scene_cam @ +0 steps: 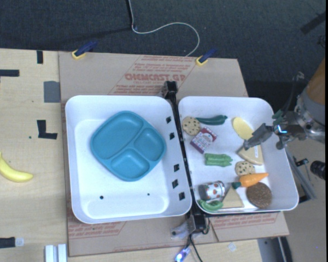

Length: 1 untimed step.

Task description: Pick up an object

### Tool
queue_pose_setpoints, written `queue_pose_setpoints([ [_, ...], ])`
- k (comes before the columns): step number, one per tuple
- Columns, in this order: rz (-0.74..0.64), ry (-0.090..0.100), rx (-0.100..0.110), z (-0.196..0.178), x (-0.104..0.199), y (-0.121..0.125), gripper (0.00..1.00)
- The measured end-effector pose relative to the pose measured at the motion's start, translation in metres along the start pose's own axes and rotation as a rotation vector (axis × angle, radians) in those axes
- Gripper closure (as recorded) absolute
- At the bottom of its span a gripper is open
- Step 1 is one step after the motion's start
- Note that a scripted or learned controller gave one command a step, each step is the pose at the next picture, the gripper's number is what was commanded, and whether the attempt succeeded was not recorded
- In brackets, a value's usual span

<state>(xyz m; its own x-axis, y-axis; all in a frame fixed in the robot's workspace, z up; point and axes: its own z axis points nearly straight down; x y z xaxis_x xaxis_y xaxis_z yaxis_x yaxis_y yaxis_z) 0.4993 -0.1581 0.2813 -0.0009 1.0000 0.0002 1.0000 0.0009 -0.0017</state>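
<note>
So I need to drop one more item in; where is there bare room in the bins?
Left bin: bare strip along its near wall, below the blue tray. Right bin: crowded near corner around carrot and brown disc; small bare patch between cookie, green pod and can.

Toy foods (225, 160) in right bin (287, 176): cookies, carrot, green bits, cheese wedge, lying loose.

The grey KUKA arm (312, 113) reaches in from the right edge of the camera view, with a patch of its orange band showing at the upper right. Its two-finger gripper (265, 138) points leftward and slightly downward. One dark finger (255, 137) slants out to the left; a second finger seems to sit close behind the wrist, though this part is blurred.
</note>
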Motion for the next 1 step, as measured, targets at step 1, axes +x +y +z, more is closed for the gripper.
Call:
queue_pose_setpoints([
  [1,-0.006,-0.002,-0.020,-0.1690,0.0459,-0.0149,0.00],
])
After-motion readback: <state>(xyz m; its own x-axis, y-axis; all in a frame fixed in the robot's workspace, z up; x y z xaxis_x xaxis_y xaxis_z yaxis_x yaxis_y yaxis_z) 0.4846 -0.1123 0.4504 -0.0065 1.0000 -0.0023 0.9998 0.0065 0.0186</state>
